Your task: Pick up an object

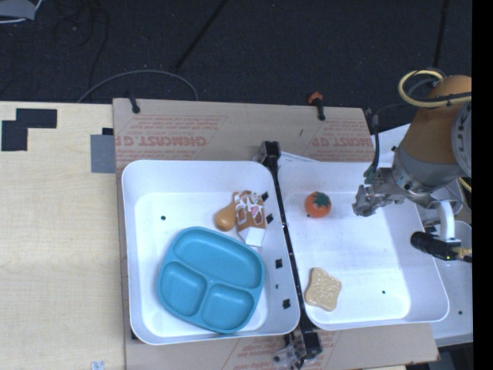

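A pale wooden counter (54,230) under a dark backdrop carries two shallow white bins side by side. In the right bin (416,303), a small round red-orange fruit with a green top, tomato-like (317,204), sits alone near the far wall, free on all sides for a grasp. The gripper (368,200) hovers just beside it; whether its jaws are released or clenched I cannot tell. A toast-shaped piece (323,289) lies nearer. The left bin (142,206) holds a blue divided plate (210,278).
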Controlling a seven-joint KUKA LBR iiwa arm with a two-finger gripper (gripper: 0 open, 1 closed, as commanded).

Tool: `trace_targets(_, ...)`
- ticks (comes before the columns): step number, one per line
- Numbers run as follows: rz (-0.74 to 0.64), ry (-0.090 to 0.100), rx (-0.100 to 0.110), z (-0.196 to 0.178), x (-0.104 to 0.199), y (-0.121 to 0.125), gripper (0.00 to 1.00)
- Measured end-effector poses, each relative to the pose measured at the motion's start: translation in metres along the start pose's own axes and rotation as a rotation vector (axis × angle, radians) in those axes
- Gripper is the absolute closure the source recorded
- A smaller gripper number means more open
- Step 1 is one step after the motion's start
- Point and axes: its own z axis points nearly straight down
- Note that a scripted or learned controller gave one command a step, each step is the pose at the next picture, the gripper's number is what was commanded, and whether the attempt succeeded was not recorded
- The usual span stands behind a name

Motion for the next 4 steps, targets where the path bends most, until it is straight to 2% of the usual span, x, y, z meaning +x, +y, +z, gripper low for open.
trace_targets(1,-0.001,0.0,0.0,-0.064,0.0,0.003,1.0)
trace_targets(2,0.001,0.001,0.008,-0.039,0.001,0.003,1.0)
trace_targets(3,-0.002,0.003,0.007,-0.034,0.054,0.01,1.0)
trace_targets(4,-0.003,0.002,0.006,-0.049,0.112,0.011,1.0)
